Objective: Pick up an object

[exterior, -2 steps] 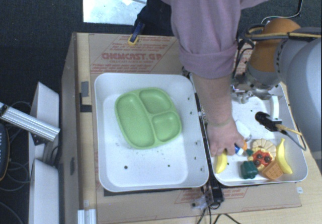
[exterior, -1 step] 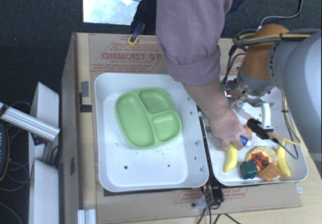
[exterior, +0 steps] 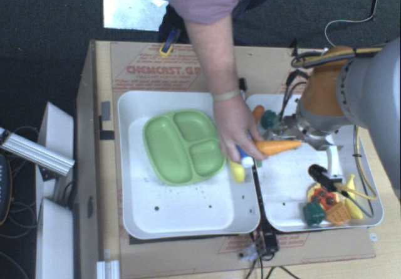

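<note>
A person's hand [exterior: 235,130] reaches down over the divide between the two bins, fingers on a carrot [exterior: 279,145] that lies in the right bin [exterior: 294,221], touching a yellow toy [exterior: 238,172]. The claw [exterior: 299,128] sits just beside the carrot's thick end; I cannot tell its state. A green tray [exterior: 182,146] lies in the left bin [exterior: 182,215]
</note>
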